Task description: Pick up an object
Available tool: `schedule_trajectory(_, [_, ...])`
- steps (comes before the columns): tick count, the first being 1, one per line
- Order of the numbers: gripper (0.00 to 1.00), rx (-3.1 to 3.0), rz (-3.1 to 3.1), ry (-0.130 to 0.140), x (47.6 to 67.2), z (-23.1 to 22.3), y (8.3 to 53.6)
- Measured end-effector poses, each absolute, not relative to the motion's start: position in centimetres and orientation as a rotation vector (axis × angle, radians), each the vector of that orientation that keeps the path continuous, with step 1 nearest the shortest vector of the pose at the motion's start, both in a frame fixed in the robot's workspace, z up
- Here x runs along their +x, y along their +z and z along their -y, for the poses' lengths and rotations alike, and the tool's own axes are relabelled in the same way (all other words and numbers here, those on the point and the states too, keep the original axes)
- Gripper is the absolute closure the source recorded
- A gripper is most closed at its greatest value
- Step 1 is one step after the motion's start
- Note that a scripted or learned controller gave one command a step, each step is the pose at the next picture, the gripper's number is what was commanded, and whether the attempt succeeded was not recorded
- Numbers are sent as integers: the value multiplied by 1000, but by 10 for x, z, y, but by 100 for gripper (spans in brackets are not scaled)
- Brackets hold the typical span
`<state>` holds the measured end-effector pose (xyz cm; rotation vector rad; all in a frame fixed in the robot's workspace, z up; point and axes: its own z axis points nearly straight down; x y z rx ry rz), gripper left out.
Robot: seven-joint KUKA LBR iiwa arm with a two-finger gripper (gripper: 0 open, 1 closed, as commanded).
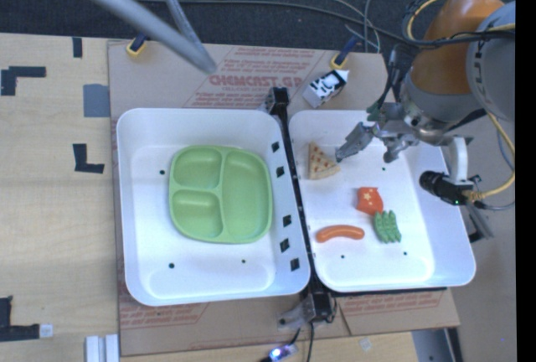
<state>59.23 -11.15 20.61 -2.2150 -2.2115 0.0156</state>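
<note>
White right bin (pixel 435 264): pizza slice (pixel 321 160), tomato (pixel 369 200), sausage (pixel 340 233), green vegetable (pixel 387 227). End effector (pixel 373 144) open, empty, above bin beside pizza slice. Left bin (pixel 138 184): green divided plate (pixel 221 193).

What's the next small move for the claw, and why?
Probably shift left and descend onto the pizza slice: the claw hangs open just to its right in the right bin, holding nothing. The tomato piece, hot dog and green vegetable lie farther off.
</note>
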Motion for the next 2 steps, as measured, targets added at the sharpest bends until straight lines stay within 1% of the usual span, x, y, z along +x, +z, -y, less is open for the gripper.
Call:
schedule_trajectory(1, [0, -2219, 2222, 2, 595, 111, 214])
schedule_trajectory(2, [0, -2218, 2219, 8, 592, 115, 150])
